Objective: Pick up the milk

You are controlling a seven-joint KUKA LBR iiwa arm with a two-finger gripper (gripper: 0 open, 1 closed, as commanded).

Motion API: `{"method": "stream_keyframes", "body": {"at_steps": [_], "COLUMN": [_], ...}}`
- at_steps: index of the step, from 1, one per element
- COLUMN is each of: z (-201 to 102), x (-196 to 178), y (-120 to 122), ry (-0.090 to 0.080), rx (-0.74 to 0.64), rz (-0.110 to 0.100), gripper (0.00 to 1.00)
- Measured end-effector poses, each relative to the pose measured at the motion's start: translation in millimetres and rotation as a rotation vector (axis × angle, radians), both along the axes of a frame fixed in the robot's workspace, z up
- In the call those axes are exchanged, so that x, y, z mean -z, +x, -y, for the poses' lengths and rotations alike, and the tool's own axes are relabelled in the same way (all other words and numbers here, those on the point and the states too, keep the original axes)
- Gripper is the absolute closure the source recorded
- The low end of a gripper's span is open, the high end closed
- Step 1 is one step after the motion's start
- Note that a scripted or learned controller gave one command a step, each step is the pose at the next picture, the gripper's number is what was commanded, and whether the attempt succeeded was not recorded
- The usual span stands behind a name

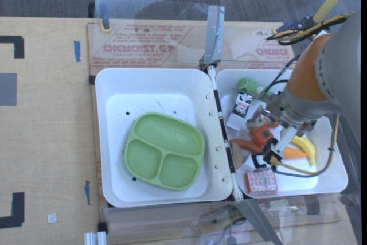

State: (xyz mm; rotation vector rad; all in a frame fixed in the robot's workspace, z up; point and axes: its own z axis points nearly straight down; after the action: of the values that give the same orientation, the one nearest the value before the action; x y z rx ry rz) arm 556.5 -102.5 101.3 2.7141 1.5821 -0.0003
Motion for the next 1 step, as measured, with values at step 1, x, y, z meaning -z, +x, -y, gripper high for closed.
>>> {"method": "stream_keyframes", "body": {"at_steps": [1], "z": [-0.9], "x": [-9.4], "y": [0.1], "ry": [-0.001], "rx": [-0.004], "rz": [-0.001], "gripper": [1.0]}}
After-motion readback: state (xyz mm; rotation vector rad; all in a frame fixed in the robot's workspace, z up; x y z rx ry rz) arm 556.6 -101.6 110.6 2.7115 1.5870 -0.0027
